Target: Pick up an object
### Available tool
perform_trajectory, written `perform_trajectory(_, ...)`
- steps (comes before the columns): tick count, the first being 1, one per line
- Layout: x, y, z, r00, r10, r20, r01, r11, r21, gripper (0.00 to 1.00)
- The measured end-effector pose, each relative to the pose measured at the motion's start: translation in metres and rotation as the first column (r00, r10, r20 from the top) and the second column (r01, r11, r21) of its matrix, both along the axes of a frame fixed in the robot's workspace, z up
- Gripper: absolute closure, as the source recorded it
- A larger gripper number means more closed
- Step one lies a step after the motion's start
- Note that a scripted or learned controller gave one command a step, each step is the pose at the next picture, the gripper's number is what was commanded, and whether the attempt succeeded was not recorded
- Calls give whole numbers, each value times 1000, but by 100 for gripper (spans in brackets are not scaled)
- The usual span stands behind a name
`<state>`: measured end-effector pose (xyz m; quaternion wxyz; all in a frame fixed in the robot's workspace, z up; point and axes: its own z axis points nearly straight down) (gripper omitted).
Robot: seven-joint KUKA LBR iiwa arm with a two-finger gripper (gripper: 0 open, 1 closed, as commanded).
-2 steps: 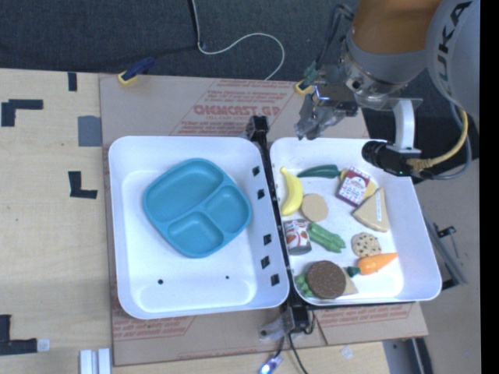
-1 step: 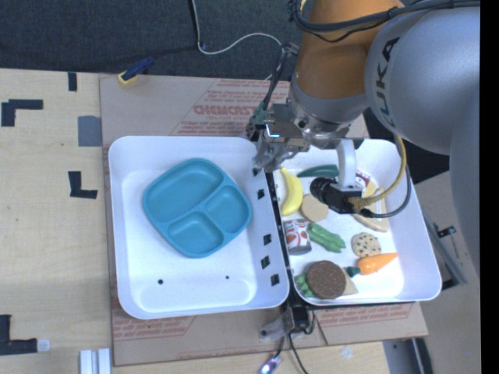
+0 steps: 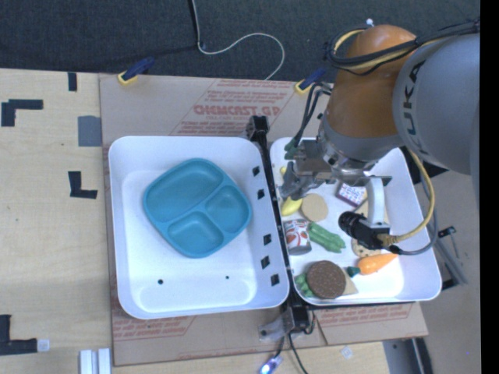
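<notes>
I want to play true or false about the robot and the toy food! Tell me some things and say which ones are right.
1. The blue plate lies in the left bin. True.
2. The toy carrot is on the blue plate. False: it lies in the right bin, near the front.
3. The arm reaches over the right bin. True.
4. The burger sits at the back of the right bin. False: it is at the front edge.
5. The green pickle lies in the same bin as the burger. True.
</notes>
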<state>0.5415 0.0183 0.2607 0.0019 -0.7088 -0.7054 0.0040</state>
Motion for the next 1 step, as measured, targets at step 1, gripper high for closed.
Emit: perform_trajectory(1, 2, 4, 3, 1000, 6, 6, -6, 1000, 3, 0)
